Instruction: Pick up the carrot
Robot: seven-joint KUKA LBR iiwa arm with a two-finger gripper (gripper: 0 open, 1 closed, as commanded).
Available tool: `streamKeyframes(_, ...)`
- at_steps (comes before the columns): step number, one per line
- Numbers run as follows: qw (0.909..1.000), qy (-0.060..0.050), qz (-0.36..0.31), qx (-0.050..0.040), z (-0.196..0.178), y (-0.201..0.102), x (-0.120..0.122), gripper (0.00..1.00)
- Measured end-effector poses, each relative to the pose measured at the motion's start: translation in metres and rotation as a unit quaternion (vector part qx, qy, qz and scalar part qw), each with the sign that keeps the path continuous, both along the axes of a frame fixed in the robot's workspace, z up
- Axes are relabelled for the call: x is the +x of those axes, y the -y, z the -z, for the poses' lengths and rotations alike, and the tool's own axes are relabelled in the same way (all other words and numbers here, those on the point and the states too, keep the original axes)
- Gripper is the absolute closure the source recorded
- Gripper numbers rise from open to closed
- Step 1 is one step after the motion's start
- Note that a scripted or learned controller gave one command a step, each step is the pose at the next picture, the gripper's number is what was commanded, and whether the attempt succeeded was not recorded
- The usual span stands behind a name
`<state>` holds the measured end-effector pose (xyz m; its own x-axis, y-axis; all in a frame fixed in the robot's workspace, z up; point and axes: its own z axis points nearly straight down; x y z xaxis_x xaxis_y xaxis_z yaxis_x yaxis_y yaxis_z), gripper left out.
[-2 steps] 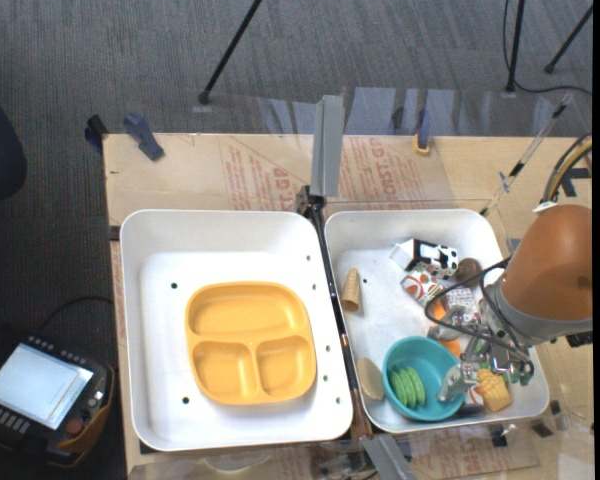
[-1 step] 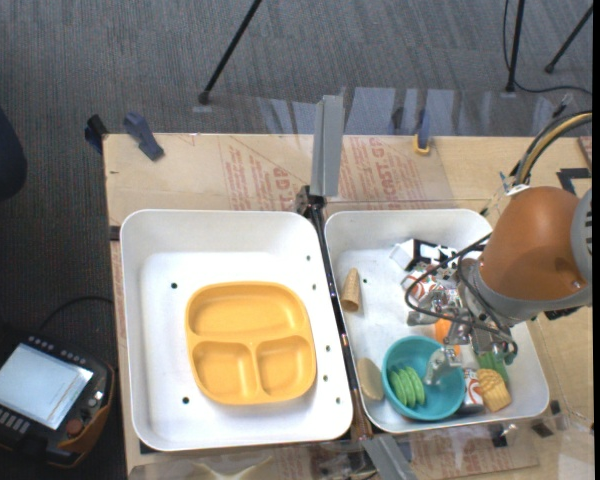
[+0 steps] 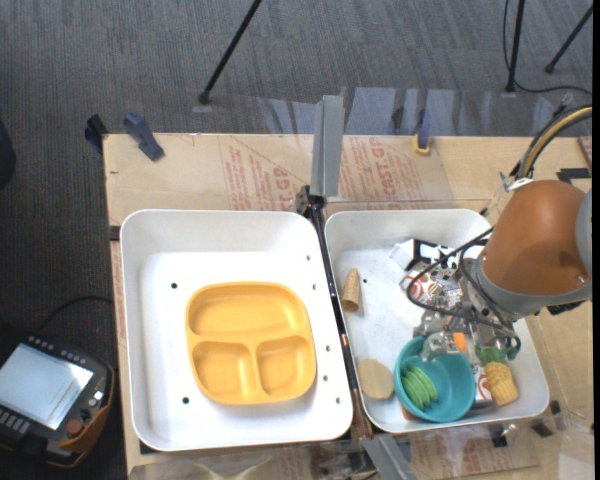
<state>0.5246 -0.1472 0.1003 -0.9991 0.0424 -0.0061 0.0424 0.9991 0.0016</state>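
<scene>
Lower right of the frame, inside the right bin (image 3: 380, 220): a small orange sliver, taken for the carrot (image 3: 461, 342), mostly covered by the wrist. Wedged just above the rim of the teal bowl (image 3: 450, 393), just left of a green leafy bit (image 3: 491, 354), with the toy corn (image 3: 500, 382) close below.

Directly over that spot: the gripper (image 3: 448, 330), low among the clutter, under the orange band (image 3: 535, 238). Cannot tell whether spread, pressed together or pinching anything; too dark and tangled there to judge. No claiming a hold on the carrot from this.

Likely ways to fail, judged from the crowding:
- Closing on the bowl rim or the corn instead of the carrot, since all three sit nearly touching.
- Catching only the carrot's tip and dropping it on the lift, given so little of it exposed.
- Nudging the bowl and rolling the green pod (image 3: 418, 382) out, or tipping the bowl toward the tan piece (image 3: 376, 378).
- Snagging the printed packet (image 3: 427, 273) just above the gripper and dragging it along.

Well apart and at no risk: the cone (image 3: 351, 290) by the bin's left wall.
</scene>
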Motion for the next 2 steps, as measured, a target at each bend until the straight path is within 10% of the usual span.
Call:
streamKeyframes(1,0.9993,0.003,-0.038,-0.0011,-0.133,-0.056,-0.035,1.00)
streamKeyframes(2,0.9912,0.000,-0.132,-0.0020,-0.235,0.034,-0.017,1.00)
